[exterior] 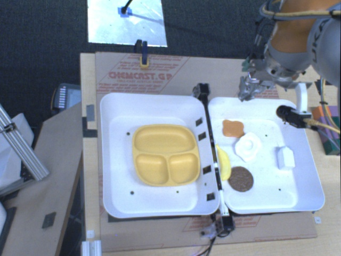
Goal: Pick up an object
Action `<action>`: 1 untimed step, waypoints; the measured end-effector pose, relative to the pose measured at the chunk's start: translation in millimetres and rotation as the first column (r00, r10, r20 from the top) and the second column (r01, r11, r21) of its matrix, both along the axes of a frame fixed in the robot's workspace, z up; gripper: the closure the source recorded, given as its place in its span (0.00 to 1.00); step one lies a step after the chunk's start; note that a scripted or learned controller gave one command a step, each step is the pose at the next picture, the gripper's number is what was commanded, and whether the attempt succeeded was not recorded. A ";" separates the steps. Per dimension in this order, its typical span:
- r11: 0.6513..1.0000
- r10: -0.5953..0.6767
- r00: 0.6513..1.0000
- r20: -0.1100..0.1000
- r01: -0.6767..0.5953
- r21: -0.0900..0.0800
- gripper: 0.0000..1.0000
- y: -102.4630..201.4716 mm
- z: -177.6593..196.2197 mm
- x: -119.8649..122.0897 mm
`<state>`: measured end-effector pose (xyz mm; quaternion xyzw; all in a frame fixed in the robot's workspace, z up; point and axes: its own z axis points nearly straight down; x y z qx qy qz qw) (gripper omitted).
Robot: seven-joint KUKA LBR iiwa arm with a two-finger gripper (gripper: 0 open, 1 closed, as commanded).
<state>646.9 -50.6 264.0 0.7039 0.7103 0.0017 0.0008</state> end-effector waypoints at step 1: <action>1.000 0.001 1.000 -0.001 -0.001 0.000 1.00 55.9 3.4 -1.2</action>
